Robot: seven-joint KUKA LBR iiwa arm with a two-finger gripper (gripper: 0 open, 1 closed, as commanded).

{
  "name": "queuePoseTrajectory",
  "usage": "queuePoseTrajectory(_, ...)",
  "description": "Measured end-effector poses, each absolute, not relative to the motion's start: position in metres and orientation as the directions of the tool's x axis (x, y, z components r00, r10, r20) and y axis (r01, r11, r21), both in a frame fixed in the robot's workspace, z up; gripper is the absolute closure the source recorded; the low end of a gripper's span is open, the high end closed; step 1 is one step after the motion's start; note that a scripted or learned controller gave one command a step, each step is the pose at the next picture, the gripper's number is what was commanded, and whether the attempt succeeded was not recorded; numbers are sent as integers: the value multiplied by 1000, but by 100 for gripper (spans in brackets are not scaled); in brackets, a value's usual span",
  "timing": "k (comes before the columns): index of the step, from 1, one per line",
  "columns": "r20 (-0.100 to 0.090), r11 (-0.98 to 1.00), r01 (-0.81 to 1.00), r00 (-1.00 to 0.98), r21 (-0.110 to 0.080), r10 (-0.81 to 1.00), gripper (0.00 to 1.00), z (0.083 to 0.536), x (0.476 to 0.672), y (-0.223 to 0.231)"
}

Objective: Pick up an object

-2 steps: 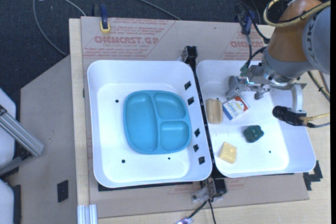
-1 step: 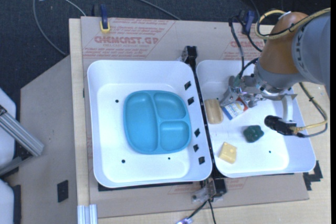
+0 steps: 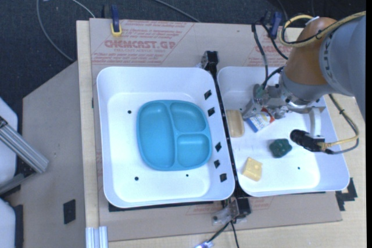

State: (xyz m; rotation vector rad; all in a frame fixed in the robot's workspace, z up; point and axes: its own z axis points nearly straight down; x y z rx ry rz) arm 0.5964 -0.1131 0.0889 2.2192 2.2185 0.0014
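Low over the upper left part of the right-hand bin (image 3: 325, 183), the claw (image 3: 263, 107) hangs under the grey arm (image 3: 343, 55), whose bulk and orange band (image 3: 305, 58) cover much of it. How far it is open cannot be told, nor whether it has hold of anything. Right beneath it lies a small red, white and blue object (image 3: 258, 121), partly hidden and hard to identify. Just to its left, a tan block (image 3: 235, 123) rests against the bin wall. Below and to the right sits a dark green lump (image 3: 281, 148), with a yellow piece (image 3: 253, 168) further below. Well to the left, the other bin (image 3: 116, 142) holds a blue divided plate (image 3: 174, 135).
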Motion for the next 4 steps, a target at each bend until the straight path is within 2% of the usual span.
queuePoseTrajectory(1, 2, 2, 1000, -2, 14, 1000, 100, 103, 600, -110)
queuePoseTrajectory(2, -1, 1, 1000, -1, 7, 1000, 100, 156, 612, -114)
queuePoseTrajectory(4, -1, 1, 1000, -1, 7, 1000, 100, 256, 610, -123)
